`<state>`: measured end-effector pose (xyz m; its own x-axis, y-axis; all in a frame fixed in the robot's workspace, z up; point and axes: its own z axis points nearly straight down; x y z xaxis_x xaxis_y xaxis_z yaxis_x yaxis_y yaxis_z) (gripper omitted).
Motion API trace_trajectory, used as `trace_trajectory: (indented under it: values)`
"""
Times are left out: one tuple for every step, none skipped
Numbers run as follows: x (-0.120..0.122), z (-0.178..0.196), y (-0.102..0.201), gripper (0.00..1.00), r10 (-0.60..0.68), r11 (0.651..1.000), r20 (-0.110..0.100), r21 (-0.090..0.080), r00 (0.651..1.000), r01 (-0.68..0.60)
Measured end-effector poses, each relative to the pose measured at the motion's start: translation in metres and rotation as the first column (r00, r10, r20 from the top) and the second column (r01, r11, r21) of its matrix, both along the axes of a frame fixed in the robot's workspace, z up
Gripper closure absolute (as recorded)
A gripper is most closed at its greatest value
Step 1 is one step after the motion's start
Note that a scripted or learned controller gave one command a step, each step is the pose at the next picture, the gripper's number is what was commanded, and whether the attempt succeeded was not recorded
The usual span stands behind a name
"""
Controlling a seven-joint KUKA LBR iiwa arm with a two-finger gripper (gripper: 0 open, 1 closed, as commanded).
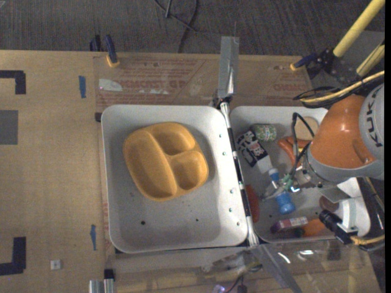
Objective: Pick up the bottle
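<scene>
A small blue bottle with a white cap lies in the right bin, near its middle, cap pointing up-left. My gripper hangs right over the bottle's upper end, reaching in from the right under the orange band of the arm. The gripper body covers the bottle's neck, so I cannot make out whether it grips the bottle. A black and white container lies apart, at the bin's upper left.
The right bin also holds a green round item, an orange piece, a red strip by the left wall, a maroon item and a white object. A yellow divided tray sits in the left bin.
</scene>
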<state>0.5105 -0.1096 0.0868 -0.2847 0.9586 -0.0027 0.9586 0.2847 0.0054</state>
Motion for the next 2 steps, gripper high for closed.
trace_trajectory:
  values:
    - [0.001,0.010,0.001,1.00,-0.001,1.000,0.002,0.002,1.000,0.001]
    - [0.026,0.158,0.086,1.00,-0.194,0.981,-0.005,0.001,0.981,0.194]
